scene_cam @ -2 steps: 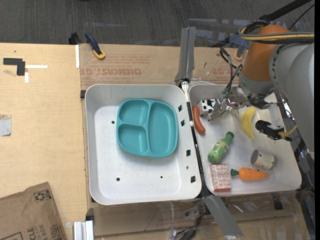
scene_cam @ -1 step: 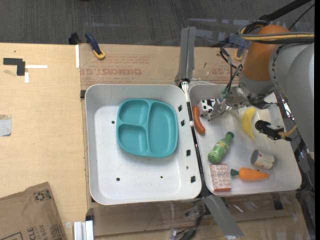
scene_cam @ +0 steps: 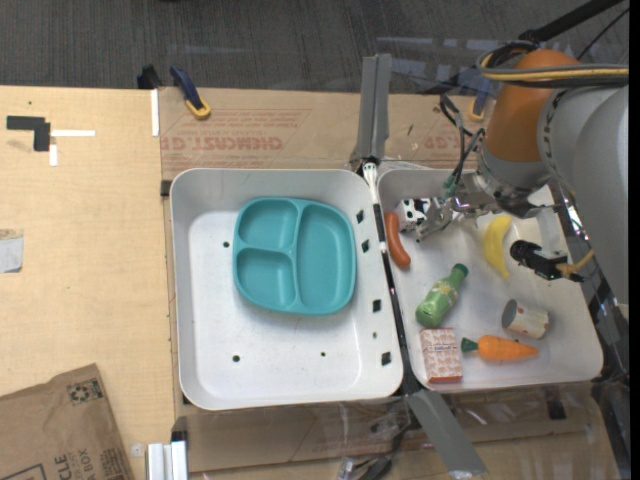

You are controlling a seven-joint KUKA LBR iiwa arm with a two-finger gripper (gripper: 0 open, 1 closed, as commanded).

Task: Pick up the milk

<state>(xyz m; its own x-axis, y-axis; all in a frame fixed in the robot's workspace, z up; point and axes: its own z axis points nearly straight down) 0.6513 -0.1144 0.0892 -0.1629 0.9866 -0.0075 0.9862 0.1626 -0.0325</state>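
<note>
The grey KUKA arm (scene_cam: 590,128) with its orange band is reaching in from the right over the far part of the right bin (scene_cam: 575,368), and its gripper (scene_cam: 452,211) is hanging low near the bin's far-left corner. The left bin (scene_cam: 200,348) is sitting beside it, bearing a teal divided plate (scene_cam: 295,256). The key relation: the milk (scene_cam: 414,211), a small cow-patterned carton, is lying just left of the gripper tip, close against it, in the far-left corner of the right bin; whether they are touching is too small to tell, and the carton's long axis is not readable from here. Whether the gripper is released or clenched cannot be told, wiring is cluttering the tip. Nothing is seen grasped. Judging from this, the coming move is calling for only a short shift left and down. Crowding the milk: a hot dog (scene_cam: 398,241) is lying just near-left of it along the bin wall, which could be getting in the way. A banana (scene_cam: 497,245) is lying to the right, a green bottle (scene_cam: 441,295) nearer, tilted. Well apart, at the near side: a carrot (scene_cam: 505,348), a pink-red box (scene_cam: 441,355), a small tan cup (scene_cam: 525,318) on its side.
</note>
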